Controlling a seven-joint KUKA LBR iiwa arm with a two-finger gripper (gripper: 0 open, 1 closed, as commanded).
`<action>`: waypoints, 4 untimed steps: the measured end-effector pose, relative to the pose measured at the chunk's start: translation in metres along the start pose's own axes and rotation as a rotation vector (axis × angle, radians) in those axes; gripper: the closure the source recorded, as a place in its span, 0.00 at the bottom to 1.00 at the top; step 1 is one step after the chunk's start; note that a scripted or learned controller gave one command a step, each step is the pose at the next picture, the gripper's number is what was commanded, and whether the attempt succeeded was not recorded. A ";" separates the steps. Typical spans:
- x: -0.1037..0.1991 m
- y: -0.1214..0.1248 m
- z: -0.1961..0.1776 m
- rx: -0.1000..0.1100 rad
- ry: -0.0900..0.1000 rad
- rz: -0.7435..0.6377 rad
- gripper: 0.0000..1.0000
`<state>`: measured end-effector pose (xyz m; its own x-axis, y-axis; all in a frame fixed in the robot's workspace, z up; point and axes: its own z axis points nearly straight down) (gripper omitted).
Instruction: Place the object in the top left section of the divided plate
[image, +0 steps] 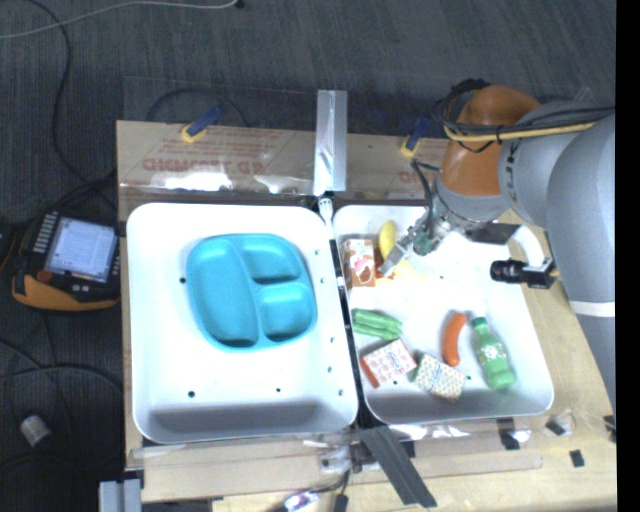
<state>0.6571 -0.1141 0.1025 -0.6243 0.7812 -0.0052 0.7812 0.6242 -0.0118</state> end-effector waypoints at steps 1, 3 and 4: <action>-0.003 0.004 -0.147 -0.011 0.004 0.082 1.00; 0.026 -0.028 -0.038 -0.010 0.003 -0.196 1.00; 0.036 -0.031 0.011 -0.012 -0.004 -0.356 1.00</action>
